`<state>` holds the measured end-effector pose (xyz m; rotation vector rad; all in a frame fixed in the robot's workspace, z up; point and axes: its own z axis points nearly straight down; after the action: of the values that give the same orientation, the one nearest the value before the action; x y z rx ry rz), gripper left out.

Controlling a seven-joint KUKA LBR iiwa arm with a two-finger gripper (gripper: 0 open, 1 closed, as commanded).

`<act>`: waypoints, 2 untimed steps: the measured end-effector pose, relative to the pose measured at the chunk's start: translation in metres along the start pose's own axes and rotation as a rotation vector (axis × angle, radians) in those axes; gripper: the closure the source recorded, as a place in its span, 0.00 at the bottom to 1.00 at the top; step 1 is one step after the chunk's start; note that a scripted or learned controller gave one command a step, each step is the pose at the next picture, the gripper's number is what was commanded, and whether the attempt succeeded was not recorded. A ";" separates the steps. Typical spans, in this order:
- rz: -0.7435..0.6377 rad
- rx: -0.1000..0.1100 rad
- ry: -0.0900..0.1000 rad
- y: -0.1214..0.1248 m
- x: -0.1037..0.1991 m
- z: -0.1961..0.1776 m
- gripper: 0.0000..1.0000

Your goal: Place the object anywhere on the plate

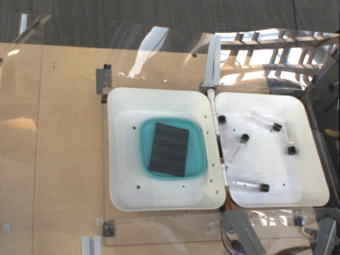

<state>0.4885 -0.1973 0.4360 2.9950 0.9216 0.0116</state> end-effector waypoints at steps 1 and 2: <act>0.267 0.001 0.000 0.007 -0.005 0.000 0.00; 0.388 0.000 0.000 0.007 -0.005 0.000 0.00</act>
<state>0.4885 -0.2056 0.4359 3.1182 0.3273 0.0132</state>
